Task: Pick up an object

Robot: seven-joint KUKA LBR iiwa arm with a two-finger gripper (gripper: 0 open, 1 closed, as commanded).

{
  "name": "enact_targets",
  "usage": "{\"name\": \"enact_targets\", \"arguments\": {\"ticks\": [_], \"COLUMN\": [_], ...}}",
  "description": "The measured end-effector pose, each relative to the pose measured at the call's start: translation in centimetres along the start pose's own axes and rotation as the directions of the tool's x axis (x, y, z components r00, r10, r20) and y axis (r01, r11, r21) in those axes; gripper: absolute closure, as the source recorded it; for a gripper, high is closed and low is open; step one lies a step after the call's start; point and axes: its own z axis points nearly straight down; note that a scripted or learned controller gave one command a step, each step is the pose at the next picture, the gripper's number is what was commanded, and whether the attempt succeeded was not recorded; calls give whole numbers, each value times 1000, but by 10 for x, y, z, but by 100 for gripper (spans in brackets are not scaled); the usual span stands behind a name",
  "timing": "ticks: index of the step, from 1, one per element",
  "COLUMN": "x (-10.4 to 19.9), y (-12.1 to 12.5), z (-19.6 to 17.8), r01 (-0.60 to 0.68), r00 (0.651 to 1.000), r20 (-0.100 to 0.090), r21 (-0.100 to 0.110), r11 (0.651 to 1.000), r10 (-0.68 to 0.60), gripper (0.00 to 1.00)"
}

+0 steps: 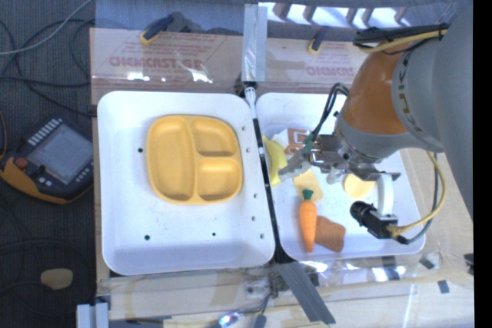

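Observation:
The right bin point(411, 238) holds several toy foods. An orange carrot point(307, 223) with a green top lies near the bin's front, and a brown chunk point(331, 235) touches its right side. A yellow banana point(274, 158) rests against the left wall. A yellow wedge point(307, 182) sits just above the carrot. A pale yellow round piece point(358, 186) lies further right. My gripper point(315, 160) hangs low over the bin's middle, directly above the wedge and right of the banana. The arm's body hides much of the bin's back right.
The left bin point(123, 226) carries a yellow divided plate point(194, 158). A small brown and white item point(297, 137) lies behind the gripper. A black cable fitting point(369, 217) and a yellow cable hang from the arm over the right bin's front right.

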Motion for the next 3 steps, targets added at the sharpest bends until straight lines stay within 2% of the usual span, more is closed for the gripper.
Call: {"name": "enact_targets", "arguments": {"ticks": [1, 2, 3], "x": [-55, -49, -48], "y": [23, -5, -5], "z": [87, 92, 86], "r01": [-148, -258, -254], "r00": [989, 966, 967], "r20": [-1, -3, -4], "r21": [0, -24, -16], "r11": [989, 966, 967], "r10": [148, 258, 254], "gripper": [0, 0, 100]}}
